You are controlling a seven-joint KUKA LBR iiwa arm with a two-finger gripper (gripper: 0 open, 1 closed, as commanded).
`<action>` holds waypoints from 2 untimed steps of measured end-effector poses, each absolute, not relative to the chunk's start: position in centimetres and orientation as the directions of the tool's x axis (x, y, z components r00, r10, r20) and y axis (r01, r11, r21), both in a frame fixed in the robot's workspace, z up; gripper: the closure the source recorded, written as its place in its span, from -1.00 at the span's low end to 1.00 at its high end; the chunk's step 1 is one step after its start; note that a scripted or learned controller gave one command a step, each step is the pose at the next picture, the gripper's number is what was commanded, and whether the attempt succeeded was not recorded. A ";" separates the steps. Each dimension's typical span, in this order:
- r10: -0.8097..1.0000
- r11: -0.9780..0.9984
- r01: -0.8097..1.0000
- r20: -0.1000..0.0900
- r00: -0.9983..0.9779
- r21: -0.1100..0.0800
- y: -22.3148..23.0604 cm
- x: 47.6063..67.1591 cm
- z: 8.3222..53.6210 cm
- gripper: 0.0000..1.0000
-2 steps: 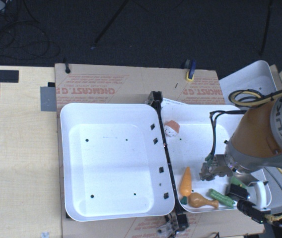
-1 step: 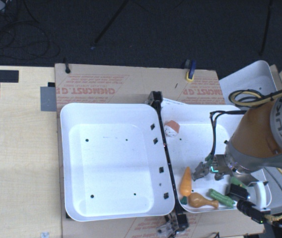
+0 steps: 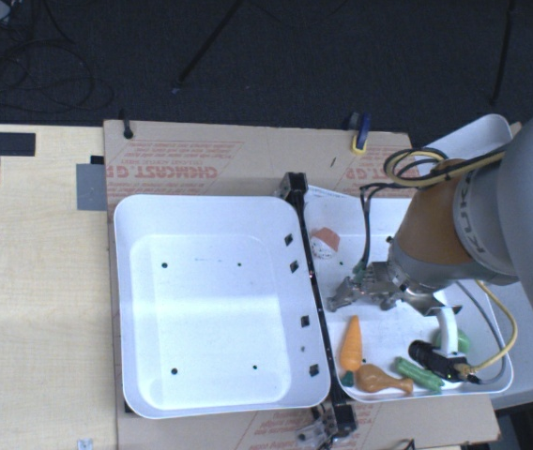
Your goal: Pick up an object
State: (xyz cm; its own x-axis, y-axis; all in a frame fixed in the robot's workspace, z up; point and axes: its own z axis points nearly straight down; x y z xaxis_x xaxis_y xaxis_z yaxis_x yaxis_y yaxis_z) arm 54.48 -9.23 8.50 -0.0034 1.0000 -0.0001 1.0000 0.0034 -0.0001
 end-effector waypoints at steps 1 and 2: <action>1.000 0.003 1.000 -0.002 -0.003 0.005 -9.8 63.5 8.8 -1.00; 1.000 0.005 1.000 0.000 -0.005 -0.006 -9.7 63.1 9.7 1.00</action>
